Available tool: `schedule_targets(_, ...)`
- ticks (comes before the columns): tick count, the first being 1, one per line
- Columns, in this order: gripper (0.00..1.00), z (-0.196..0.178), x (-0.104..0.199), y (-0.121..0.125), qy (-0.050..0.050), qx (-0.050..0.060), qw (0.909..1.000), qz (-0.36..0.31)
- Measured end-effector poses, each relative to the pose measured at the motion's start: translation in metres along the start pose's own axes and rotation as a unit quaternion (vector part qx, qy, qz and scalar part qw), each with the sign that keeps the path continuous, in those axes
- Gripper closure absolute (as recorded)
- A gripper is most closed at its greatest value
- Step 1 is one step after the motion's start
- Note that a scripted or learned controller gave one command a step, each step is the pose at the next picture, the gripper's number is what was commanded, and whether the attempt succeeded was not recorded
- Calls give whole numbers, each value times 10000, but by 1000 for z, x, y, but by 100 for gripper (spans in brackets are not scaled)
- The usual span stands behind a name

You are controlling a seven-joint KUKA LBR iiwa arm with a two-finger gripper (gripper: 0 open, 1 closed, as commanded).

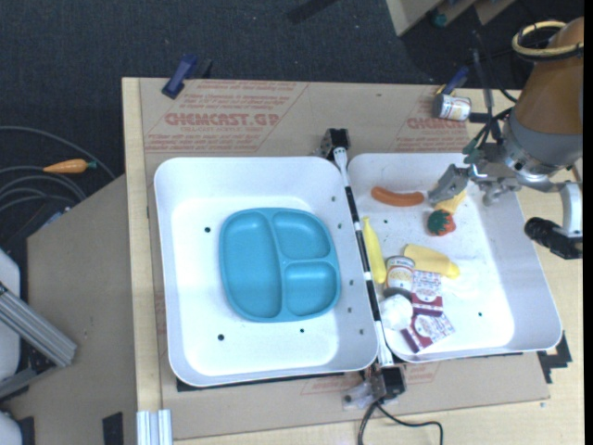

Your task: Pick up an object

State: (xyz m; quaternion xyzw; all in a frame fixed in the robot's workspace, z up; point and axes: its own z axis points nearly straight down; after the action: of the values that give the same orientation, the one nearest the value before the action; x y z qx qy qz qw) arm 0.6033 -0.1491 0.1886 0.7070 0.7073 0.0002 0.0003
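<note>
Orange, sausage-shaped toy point(398, 196) is lying in the right white bin point(519, 276), near its far wall, with the small round red-and-yellow toy point(442, 222) sitting just beside it toward the bin's middle. Grey two-finger gripper point(448, 189) is hovering just right of the sausage with its fingers standing apart on nothing. Bare white floor is lying open along the bin's right side, while the yellow banana point(372, 248), small jar point(400, 272) and packets point(428, 318) are crowding its near-left corner, and the blue divided plate point(278, 263) is sitting in the left bin point(185, 193).
</note>
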Motion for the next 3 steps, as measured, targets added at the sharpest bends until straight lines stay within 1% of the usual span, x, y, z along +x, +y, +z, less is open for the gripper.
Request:
schedule_targets(1, 0, 99, 15, 49, -13, -32, 10000, -7)
schedule_targets(2, 0, 106, 47, 59, 0, 96, 10000, -9)
schedule_targets(3, 100, 95, 48, 61, 3, 65, 10000, -4)
